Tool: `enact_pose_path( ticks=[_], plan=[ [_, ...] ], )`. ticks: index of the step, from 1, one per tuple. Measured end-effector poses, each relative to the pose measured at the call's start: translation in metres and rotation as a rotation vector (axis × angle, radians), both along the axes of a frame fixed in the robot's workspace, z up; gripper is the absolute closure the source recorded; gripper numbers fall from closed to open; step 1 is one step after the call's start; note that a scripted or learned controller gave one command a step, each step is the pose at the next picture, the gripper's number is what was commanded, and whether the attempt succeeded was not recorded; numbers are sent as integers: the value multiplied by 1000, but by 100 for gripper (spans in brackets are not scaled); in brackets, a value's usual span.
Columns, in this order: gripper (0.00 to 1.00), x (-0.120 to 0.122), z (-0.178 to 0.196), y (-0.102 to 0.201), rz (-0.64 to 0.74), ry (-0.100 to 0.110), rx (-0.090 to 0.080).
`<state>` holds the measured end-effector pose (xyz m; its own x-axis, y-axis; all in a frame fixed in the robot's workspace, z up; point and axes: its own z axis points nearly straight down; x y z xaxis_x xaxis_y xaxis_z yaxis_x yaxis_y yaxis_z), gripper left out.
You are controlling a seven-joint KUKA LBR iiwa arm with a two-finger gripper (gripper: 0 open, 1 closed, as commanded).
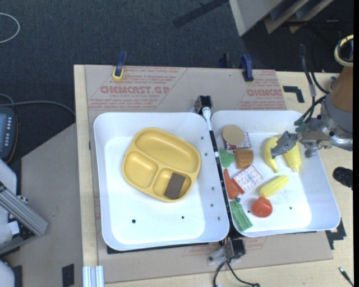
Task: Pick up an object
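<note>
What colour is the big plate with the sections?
Yellow. The divided plate in the left bin shows clearly in the camera view.

Dark grey carpet floor (84, 33) around a bench topped with printed brown cardboard (168, 84), blue clamps (245, 66) at its far edge, loose cables (8, 25) at left, pale furniture (269, 14) beyond, even light.

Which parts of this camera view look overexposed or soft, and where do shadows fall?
Camera view: the white bins glare bright, nearly washed out; soft shadow lies under the yellow tray; the claw and the small packet look slightly blurred, print unreadable; the dark floor stays dim.
</note>
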<state>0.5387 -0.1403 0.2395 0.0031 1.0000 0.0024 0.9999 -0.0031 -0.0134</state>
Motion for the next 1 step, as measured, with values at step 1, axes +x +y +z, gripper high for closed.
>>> enact_pose_path(
  ticks=[1],
  plan=[
    [0,3,7,0,3,-13,-2]
  ],
)
